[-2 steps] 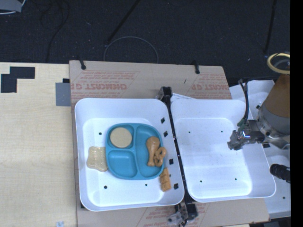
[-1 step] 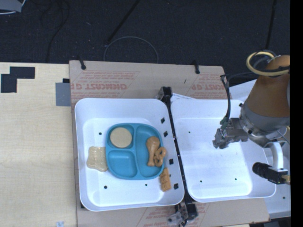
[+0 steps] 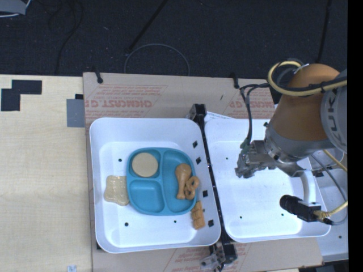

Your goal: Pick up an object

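My gripper (image 3: 245,168) hangs over the left half of the right bin (image 3: 258,222), close to its white floor, with nothing visible under it. The objects are all in the left bin (image 3: 101,152). A blue divided plate (image 3: 148,202) there carries a round tan disc (image 3: 144,164), a tan drumstick-shaped piece (image 3: 182,176) and a small pretzel-like piece (image 3: 193,187). A pale bread-like slice (image 3: 117,190) lies against the plate's left edge. A small brown chunk (image 3: 198,215) rests by the plate's lower right corner.
A black divider rail (image 3: 205,163) runs between the two bins. The arm's grey and orange body (image 3: 303,115) covers the right bin's upper right part. Both bins sit on a cardboard sheet (image 3: 147,98) on the pale bench.
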Controlling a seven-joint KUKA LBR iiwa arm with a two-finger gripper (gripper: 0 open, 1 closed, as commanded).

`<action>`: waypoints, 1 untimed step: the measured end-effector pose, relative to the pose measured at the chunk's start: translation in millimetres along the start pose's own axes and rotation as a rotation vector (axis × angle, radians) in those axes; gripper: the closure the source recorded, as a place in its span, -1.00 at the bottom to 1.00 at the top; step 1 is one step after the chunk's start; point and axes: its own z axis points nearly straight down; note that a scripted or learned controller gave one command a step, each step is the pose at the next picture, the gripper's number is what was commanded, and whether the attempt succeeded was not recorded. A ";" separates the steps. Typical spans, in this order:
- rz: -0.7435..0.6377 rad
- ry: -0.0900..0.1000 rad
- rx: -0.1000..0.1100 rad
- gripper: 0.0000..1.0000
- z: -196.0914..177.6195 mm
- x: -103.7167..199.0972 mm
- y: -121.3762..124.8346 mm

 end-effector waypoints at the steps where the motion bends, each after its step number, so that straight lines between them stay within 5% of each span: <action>1: 0.001 0.000 0.003 1.00 2.4 48.4 -16.5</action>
